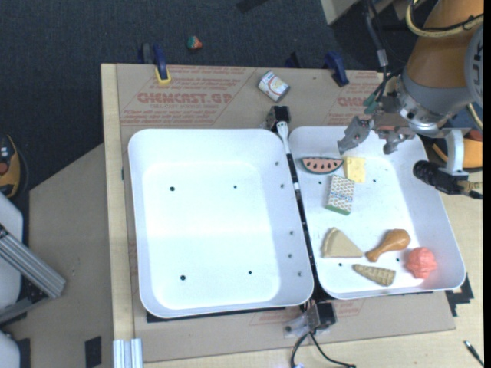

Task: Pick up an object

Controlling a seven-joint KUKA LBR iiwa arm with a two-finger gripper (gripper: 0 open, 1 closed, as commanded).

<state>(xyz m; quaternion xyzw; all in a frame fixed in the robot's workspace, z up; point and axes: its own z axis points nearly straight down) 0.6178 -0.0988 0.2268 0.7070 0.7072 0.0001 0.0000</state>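
The two metal fingers of the gripper [370, 135] are seen spread wide apart above the far end of the right bin [441, 228], with nothing between them. Just below the fingers, a flat yellow cheese-like block [355, 169] is found, and beside it a watermelon slice [321, 163] with a green rind. A speckled rectangular sponge-like block [341, 194] is laid nearer the middle. Toward the near end, a pale wedge [340, 244], a glossy brown drumstick [388, 244], a ridged waffle cone [374, 274] and a lumpy pink piece [420, 261] are scattered. The left bin [146, 205], smooth white plastic, is set alongside.
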